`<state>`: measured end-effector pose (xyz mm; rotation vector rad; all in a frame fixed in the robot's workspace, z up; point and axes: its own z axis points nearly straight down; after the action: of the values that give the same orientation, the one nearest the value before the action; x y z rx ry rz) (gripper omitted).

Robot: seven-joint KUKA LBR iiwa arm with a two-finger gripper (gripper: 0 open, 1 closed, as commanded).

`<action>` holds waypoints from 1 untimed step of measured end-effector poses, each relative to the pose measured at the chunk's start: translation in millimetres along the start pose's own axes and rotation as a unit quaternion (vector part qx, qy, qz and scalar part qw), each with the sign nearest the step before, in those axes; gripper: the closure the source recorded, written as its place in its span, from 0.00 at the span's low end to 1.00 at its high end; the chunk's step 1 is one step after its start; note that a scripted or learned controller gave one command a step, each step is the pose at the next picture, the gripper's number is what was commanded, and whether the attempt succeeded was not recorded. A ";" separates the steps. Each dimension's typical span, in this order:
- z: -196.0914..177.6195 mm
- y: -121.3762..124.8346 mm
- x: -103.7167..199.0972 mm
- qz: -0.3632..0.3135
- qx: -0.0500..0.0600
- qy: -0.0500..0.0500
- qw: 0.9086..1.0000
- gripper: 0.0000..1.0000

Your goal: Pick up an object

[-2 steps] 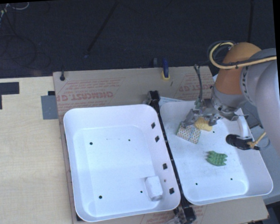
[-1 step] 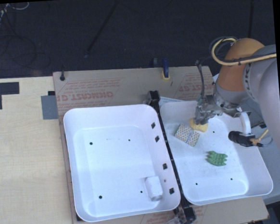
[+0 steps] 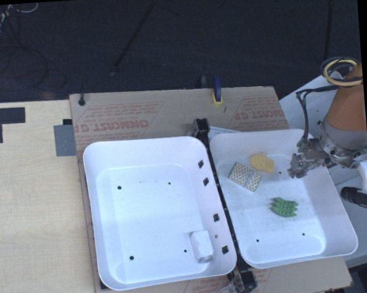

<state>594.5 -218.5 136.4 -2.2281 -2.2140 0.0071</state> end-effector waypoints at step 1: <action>40.5 -125.6 4.1 0.000 0.006 0.004 1.000 1.00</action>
<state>468.8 -213.7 96.4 -2.2174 -2.2053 0.0112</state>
